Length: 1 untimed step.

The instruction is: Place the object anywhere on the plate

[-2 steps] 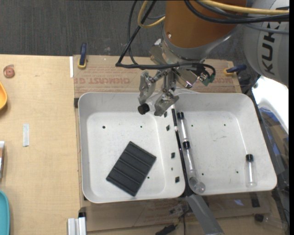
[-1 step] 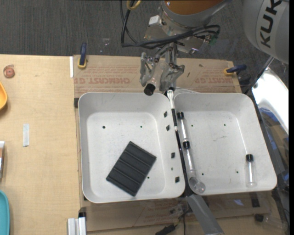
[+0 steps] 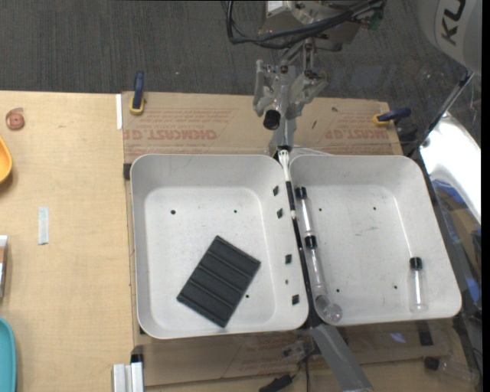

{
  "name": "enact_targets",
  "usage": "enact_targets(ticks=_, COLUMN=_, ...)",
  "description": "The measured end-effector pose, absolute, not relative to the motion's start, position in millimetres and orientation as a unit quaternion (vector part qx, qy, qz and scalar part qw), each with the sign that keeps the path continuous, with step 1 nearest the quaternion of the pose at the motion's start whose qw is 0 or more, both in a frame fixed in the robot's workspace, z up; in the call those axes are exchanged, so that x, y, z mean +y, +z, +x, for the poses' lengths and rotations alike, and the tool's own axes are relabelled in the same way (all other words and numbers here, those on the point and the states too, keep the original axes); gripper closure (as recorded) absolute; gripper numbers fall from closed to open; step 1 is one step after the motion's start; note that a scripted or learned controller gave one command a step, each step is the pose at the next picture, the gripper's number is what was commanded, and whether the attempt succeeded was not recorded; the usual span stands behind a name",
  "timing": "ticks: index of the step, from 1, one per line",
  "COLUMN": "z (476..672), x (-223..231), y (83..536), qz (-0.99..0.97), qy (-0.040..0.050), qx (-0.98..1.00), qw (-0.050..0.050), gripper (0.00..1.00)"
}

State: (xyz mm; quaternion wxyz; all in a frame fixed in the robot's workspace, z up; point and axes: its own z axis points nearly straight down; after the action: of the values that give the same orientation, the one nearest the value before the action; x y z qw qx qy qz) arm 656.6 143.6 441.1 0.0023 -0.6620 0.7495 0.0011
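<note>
Upside-down red print on the cardboard sheet [image 3: 230, 122] behind the bins, reading roughly "CHEMCAST GP", repeated faintly at right. Large dark letters, maybe "KU", cut off on the white arm housing [image 3: 459, 23] top right.

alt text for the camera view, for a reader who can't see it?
Two shallow white bins sit side by side: the left bin holds a black ribbed plate, the right bin two clear tubes. The gripper hangs above the bins' far edge.

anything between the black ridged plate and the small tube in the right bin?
Yes. In the camera view, between the black ridged plate and the small tube lie the bins' adjoining walls and a long clear tube along the right bin's left side.
</note>
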Motion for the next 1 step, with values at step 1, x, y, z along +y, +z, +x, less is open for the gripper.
enact_targets(ticks=1, z=660.0, x=204.6, y=440.4, qz=-0.775, qy=0.0016, qx=0.632, qw=0.002, gripper=1.00)
